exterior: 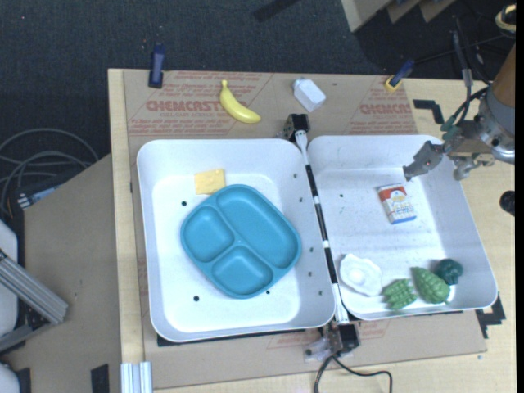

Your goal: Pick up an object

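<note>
I've got the hand [427, 160] spread, empty, near right bin's [483, 248] far edge; approach step, next drop onto carton [397, 204].

You're looking down on a tan cardboard-covered bench top [270, 109] printed with red lettering, set on dark blue-grey carpet [74, 23]. Coiled grey cables [41, 166] lie on the floor at left.
</note>
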You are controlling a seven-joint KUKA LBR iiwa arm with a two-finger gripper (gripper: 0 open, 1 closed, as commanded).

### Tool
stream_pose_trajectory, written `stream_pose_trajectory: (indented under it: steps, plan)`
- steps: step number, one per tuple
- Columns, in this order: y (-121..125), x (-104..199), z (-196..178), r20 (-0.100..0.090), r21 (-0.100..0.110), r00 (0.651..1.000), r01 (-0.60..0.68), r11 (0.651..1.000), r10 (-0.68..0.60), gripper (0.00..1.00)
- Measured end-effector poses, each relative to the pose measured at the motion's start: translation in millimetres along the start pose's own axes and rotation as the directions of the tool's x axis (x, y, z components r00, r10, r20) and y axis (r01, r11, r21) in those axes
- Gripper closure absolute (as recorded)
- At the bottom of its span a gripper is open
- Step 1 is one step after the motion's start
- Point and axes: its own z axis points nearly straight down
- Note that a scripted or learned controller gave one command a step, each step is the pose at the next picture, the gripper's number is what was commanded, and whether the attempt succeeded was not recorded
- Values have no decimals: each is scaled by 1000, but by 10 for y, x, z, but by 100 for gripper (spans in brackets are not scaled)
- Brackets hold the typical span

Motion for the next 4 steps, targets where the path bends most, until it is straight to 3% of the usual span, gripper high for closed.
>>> stream_pose_trajectory:
  steps: [1, 2, 3, 4]
  plan:
    - [329, -39, 737, -1, 3, 1000, 0, 1000, 0, 0]
    - [372, -59, 1472, -2, 5, 1000, 0, 1000, 1, 0]
    - [569, -367, 1703, 1, 0, 1000, -1, 1000, 1, 0]
    - [579, -367, 1593, 2, -4, 1000, 0, 1000, 0, 100]
